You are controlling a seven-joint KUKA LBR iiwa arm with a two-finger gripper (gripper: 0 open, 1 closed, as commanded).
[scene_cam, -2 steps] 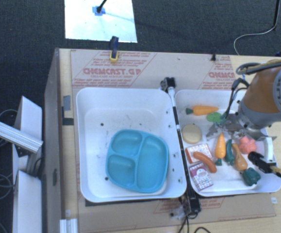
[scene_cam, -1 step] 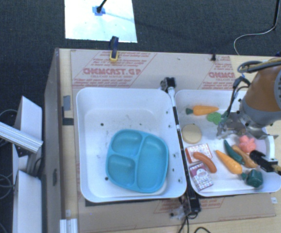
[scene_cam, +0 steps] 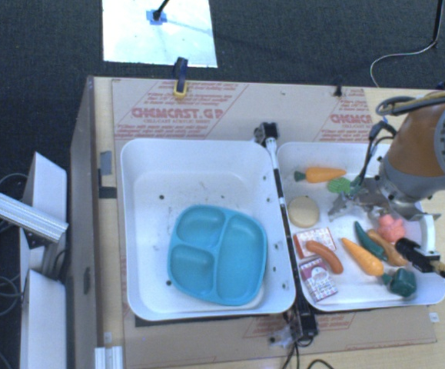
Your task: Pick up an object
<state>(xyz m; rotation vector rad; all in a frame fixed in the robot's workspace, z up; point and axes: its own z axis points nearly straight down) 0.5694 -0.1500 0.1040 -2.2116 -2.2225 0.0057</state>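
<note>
In the right bin [scene_cam: 437, 294] we see many toy foods and nothing is lifted yet: a carrot [scene_cam: 323, 174] at 11 o'clock, a cream round piece [scene_cam: 303, 211] at 9 o'clock, a sausage [scene_cam: 326, 255] on a small card at 7 o'clock, a second carrot [scene_cam: 363, 257] near the centre, and a pink piece [scene_cam: 392, 227] at 3 o'clock. Our tool [scene_cam: 353, 197] is low over the upper middle, just beside a small green piece [scene_cam: 340, 184]; we cannot tell its state. We judge the pick as not done: closing and lifting remain. The left bin [scene_cam: 141, 156] holds a blue divided plate [scene_cam: 217, 254] on the tabletop [scene_cam: 207, 102]
</note>
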